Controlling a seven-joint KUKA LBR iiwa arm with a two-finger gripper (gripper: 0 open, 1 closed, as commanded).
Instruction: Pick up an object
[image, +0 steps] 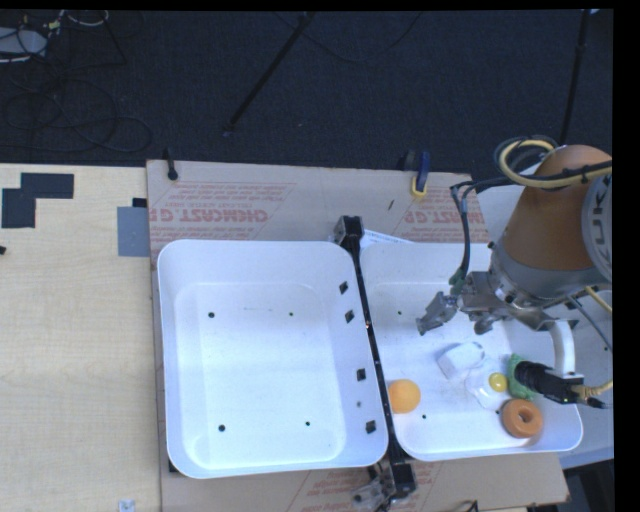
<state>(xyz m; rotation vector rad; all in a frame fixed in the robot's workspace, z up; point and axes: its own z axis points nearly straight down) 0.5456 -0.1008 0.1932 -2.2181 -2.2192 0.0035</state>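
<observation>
My gripper (460, 320) hangs over the middle of the right bin (420, 265), open, with nothing between its fingers. Just below it lies a small clear plastic cup (460, 358) on its side. An orange ball (404, 396) rests near the bin's front left, close to the divider. A brown ring-shaped doughnut (521, 418) sits in the front right corner. A small yellow piece (497, 382) and a green object (519, 370) lie between the cup and the doughnut, the green one partly hidden by the wrist.
The left bin (185, 300) stands beside the right one, with a black clip strip (362, 330) between them. Both rest on a cardboard sheet (250, 200). The arm's orange and grey body (555, 220) covers the right bin's far right corner.
</observation>
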